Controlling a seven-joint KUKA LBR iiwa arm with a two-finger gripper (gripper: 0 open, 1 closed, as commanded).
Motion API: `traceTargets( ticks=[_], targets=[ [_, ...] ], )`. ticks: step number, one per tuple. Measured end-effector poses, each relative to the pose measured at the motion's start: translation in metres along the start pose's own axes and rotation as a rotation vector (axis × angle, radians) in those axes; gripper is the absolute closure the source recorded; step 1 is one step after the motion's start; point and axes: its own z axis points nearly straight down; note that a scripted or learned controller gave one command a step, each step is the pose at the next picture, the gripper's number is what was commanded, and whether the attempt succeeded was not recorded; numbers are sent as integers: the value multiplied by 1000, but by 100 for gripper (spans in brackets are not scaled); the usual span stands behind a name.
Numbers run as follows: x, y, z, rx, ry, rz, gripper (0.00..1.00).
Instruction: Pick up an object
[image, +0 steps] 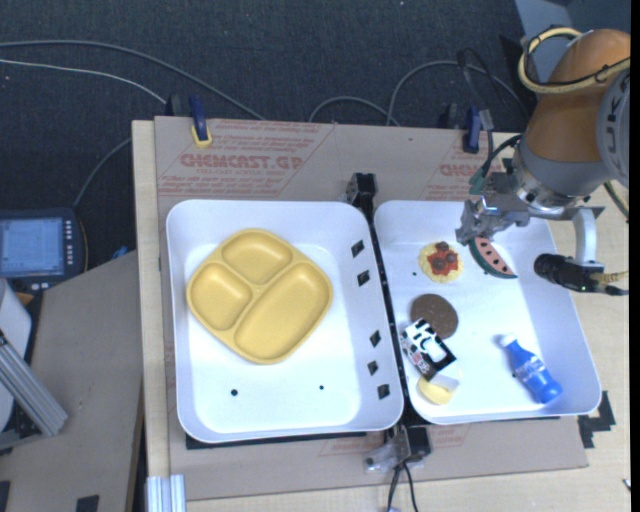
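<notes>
The end effector (483, 222) hangs over the right bin's (570, 300) far side, just beside a watermelon slice (492, 256); its grip state can't be told.

Bench (300, 150) with two white bins side by side.

The left bin (200, 400) and right bin (570, 330) sit touching along a shared middle edge on the brown board that tops the bench, printed with red lettering at its far side. Two blue clamps (200, 128) grip the far edge, one toward each corner. A black fitting (360, 186) sits on the board at the far end of the seam between the bins.
</notes>
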Motion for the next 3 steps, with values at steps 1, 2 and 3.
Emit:
traceTargets(
  ticks=[1, 2, 3],
  targets=[
    [-6, 3, -64, -1, -1, 2, 100],
    [43, -12, -44, 11, 3, -2, 100],
    [84, -31, -37, 11, 3, -2, 100]
  ],
)
